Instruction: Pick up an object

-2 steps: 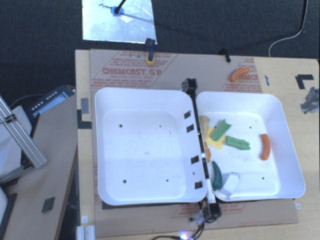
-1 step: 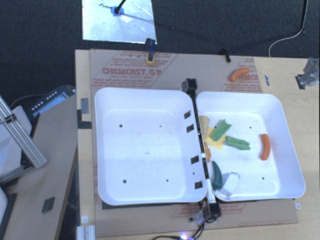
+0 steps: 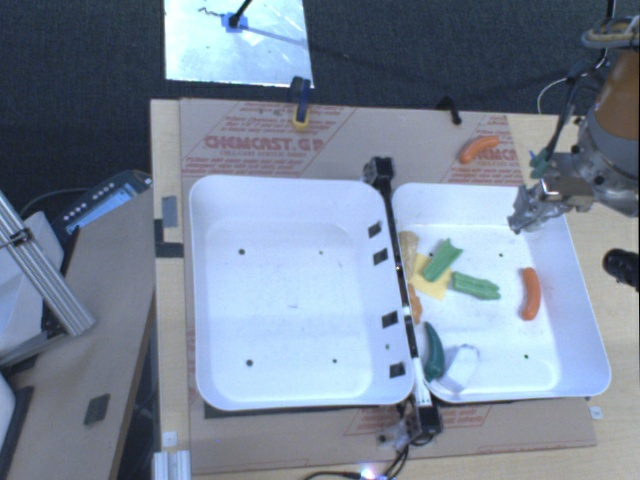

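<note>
My gripper [image 3: 524, 218] hangs over the right bin's [image 3: 570, 368] far edge; I can't tell its state. The sausage [image 3: 529, 293] lies just below it. Brown board [image 3: 260, 138] underneath.

Two shallow white plastic bins [image 3: 290, 208] sit side by side. Two orange sausage-shaped toys [image 3: 529, 293] and three green toy vegetables [image 3: 474, 286] are visible, plus one yellow flat piece [image 3: 432, 286].
</note>
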